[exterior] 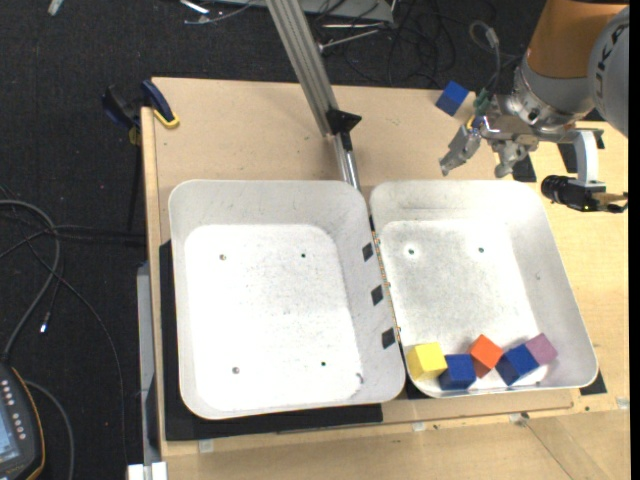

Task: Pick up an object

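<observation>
Several small cubes lie along the near edge of the right bin (pixel 560 268): a yellow cube (pixel 428 358), a blue cube (pixel 459 371), an orange cube (pixel 486 352), another blue cube (pixel 517 364) and a purple cube (pixel 541 348). They touch or nearly touch one another. My gripper (pixel 482 158) hangs high over the far rim of that bin, far from the cubes. Its fingers (pixel 458 155) are spread open and hold nothing. A separate blue block (pixel 452 97) sits on the bench behind the bin, just left of the wrist.
The left bin (pixel 190 268) sits beside the right one, with black tabs (pixel 378 293) along the seam. A slanted metal pole (pixel 305 58) ends at the bins' far junction. A blue and yellow clamp (pixel 155 103) grips the bench's far left corner.
</observation>
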You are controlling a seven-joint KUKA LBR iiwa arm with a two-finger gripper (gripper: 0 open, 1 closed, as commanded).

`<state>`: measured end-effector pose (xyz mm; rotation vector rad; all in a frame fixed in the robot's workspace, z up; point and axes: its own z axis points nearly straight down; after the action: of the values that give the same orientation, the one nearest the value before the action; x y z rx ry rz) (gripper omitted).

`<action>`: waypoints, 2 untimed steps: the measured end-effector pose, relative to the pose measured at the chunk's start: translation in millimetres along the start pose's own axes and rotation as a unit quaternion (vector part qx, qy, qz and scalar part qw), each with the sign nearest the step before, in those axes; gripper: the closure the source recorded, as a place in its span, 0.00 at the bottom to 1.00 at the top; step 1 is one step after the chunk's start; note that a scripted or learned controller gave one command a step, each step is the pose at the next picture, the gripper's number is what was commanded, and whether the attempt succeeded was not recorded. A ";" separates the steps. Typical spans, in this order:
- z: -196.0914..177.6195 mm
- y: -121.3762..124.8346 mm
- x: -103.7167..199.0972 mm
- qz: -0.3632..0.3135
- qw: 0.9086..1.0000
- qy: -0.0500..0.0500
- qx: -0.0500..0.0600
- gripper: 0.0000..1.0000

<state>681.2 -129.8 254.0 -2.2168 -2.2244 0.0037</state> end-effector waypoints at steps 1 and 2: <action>52.5 -42.2 21.8 0.002 1.000 0.001 0.003 0.00; 147.3 -129.0 -8.8 0.005 1.000 0.001 0.005 0.00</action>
<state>552.0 -139.1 107.0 -2.2210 -2.2076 0.0125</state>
